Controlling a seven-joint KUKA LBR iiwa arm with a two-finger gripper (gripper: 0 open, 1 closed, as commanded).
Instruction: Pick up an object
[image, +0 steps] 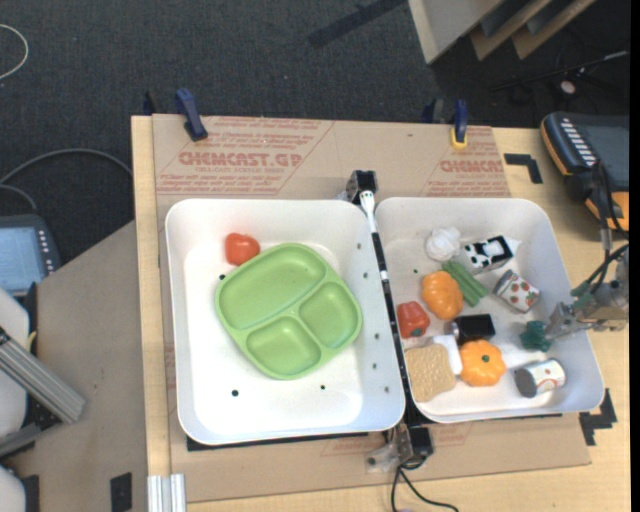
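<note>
From above, the bench (300, 160) bears two white bins. The left bin (190, 300) holds a green divided plate (288, 312) with a red tomato (241, 248) touching its rim at eleven o'clock. The right bin (560, 260) is crowded: an orange pumpkin (481, 363) at six o'clock, a slice of bread (431, 371) just beside it, a toy cow (490, 253) at twelve. The gripper (580, 315) sits at three o'clock over the rim; I cannot tell how its claw stands.
</note>
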